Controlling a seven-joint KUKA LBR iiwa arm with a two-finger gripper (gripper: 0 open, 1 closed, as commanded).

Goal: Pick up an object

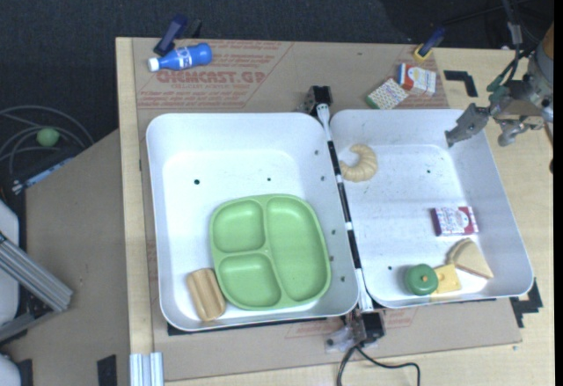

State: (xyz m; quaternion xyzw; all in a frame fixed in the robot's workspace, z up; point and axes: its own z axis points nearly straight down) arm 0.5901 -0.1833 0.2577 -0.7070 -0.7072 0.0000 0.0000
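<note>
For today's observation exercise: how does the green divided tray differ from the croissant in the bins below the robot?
The green divided tray lies in the left bin; the croissant lies in the right bin. The tray is far larger. The tray is green, flat and three-sectioned; the croissant is tan and curved. Both rest untouched, apart from the hand.

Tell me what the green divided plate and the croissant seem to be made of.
Green divided plate: likely moulded plastic, judging by its uniform colour, soft sheen and rounded compartment ridges. Croissant: probably a plastic toy, given its smooth tan surface with moulded segments, though real pastry cannot be ruled out at this resolution.
</note>
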